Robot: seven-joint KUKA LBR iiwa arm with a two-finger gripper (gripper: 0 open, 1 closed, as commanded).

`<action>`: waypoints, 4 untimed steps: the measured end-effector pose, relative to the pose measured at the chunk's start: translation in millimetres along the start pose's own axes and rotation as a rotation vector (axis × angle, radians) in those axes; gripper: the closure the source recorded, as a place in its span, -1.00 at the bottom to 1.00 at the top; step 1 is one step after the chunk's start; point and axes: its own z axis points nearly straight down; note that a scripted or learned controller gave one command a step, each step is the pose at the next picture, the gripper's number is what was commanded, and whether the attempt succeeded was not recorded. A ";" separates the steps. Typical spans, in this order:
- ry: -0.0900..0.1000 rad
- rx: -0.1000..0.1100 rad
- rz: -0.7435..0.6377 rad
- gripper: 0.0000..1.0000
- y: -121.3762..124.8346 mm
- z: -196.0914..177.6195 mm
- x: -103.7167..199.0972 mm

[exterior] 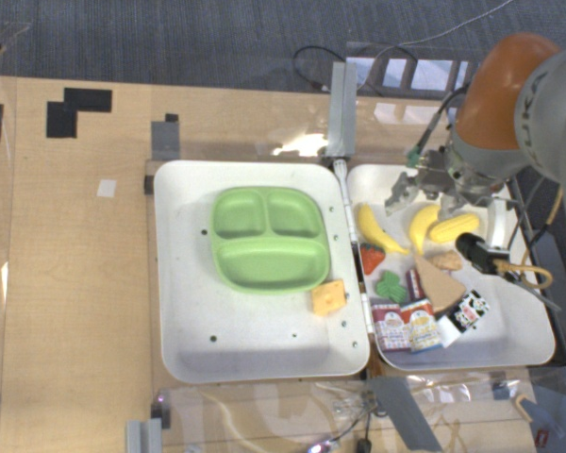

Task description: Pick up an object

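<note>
My gripper hangs over the back of the right bin, open, with nothing between its fingers. Just below it lie two yellow bananas, one to the left and a curved one under the wrist. Further forward in this bin are a red strawberry, a green leafy toy, a brown flat piece, small printed cartons and a black-and-white cow-patterned item. The left bin holds a green divided plate and a yellow cheese block.
The grey arm with its orange band reaches in from the upper right and covers the right bin's far corner. A metal post stands behind the divider between the bins. Cables trail along the right bin's right side.
</note>
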 end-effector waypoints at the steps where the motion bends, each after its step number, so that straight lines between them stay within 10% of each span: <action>1: 0.000 -0.008 -0.125 -1.00 6.7 96.6 -42.2; 2: 0.003 -0.015 -0.127 1.00 9.6 83.3 -39.3; 3: 0.001 -0.003 -0.135 1.00 33.8 -2.3 25.1; 4: 0.001 -0.002 -0.134 -1.00 33.7 -1.9 24.7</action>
